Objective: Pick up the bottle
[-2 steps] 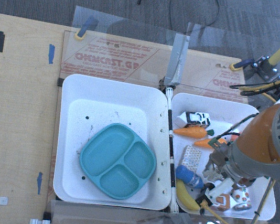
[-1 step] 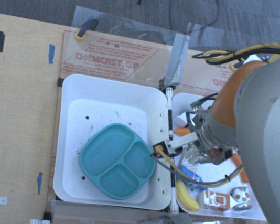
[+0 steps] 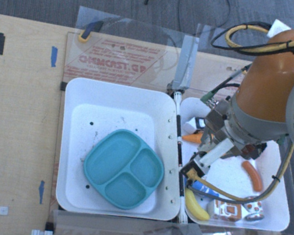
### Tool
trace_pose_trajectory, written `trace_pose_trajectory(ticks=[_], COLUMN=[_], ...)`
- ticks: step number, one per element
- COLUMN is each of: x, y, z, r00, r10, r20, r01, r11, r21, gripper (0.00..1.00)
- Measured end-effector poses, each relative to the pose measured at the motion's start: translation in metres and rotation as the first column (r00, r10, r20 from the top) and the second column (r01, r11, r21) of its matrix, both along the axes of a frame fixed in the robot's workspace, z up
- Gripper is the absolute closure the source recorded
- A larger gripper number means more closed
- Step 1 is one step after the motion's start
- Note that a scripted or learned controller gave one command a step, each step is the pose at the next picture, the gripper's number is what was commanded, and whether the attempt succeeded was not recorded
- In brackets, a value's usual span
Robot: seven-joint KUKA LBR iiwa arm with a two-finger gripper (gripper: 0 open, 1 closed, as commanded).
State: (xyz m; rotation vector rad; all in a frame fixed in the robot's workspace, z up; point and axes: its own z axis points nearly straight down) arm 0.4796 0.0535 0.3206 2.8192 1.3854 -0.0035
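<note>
Look at the right white plastic bin (image 3: 281,217): the gripper (image 3: 189,171) sits low at its left wall, and you cannot tell how it is set. The small white bottle with an orange patterned label (image 3: 230,210) lies on its side near the front rim, below and to the right of the gripper, apart from it. A yellow banana (image 3: 195,205) lies just left of the bottle. An orange sausage-shaped toy (image 3: 253,175) rests further back. The left white bin (image 3: 80,97) holds a teal divided plate (image 3: 123,168).

Slanted overhead view of both bins (image 3: 72,129)
</note>
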Motion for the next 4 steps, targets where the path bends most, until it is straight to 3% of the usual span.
trace_pose_trajectory(ticks=[1,2,3,4], x=[-0.001,-0.001,0.009,0.048], y=[-0.003,-0.002,0.038,-0.011], z=[-0.065,-0.065,-0.089,-0.066], r00=[0.994,0.994,1.000,0.991], r10=[0.110,0.112,-0.020,-0.136], r20=[-0.003,-0.004,-0.005,0.000], r01=[-0.110,-0.112,0.020,0.136], r11=[0.994,0.994,1.000,0.991], r21=[0.002,0.002,0.001,0.000], gripper=[1.00,0.00,0.00,0.00])
